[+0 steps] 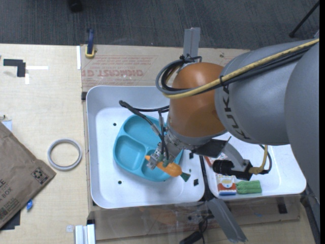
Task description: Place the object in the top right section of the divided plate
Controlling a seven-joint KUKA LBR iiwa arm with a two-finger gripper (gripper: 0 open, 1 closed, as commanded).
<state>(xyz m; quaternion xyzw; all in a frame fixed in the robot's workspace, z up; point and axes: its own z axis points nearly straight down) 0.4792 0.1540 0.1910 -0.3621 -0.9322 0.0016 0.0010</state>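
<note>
A blue divided plate (133,145) lies in the left white bin (101,187), with three sections. My gripper (160,156) hangs over the plate's lower right edge, under the orange wrist band. An orange, carrot-like object (171,169) lies across the plate's rim there, and it sticks out on both sides of the fingertips, so the gripper looks shut on it. The arm hides the plate's right side.
The right bin (284,189) holds a green object (249,187) and a red and white packet (226,185). Small dark bits (186,177) lie near the bins' divider. A tape ring (64,153) and a cardboard box (15,182) sit on the bench at left.
</note>
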